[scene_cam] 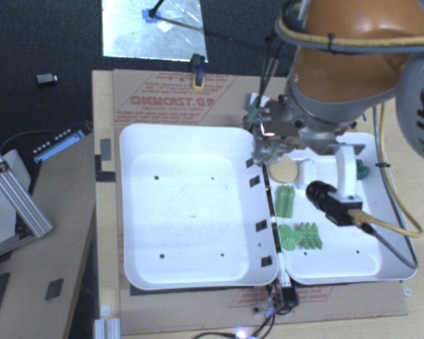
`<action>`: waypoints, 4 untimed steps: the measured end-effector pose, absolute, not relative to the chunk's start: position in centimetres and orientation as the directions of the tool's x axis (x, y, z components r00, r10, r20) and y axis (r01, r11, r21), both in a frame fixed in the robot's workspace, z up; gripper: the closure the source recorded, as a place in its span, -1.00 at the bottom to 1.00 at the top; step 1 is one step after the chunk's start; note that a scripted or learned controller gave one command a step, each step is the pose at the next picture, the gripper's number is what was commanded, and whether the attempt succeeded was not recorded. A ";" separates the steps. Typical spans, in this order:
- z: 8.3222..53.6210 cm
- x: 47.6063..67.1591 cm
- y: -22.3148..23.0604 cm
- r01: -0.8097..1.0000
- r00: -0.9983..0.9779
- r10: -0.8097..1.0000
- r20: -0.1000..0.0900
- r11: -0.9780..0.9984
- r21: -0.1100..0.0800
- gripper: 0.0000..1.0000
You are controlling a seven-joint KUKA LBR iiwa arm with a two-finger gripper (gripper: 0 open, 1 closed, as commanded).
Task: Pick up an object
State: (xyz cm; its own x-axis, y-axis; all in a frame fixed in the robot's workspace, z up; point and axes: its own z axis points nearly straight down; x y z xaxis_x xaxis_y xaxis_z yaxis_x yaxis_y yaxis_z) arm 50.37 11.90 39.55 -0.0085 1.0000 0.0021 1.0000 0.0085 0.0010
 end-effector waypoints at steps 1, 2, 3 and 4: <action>37.9 48.6 15.5 1.000 -0.008 1.000 0.001 0.008 0.000 1.00; 36.1 48.7 6.2 1.000 0.008 1.000 -0.002 -0.008 0.001 1.00; 40.9 48.8 13.6 1.000 -0.011 1.000 0.004 0.011 0.006 1.00; 42.4 48.7 16.1 1.000 -0.006 1.000 0.002 0.006 0.003 1.00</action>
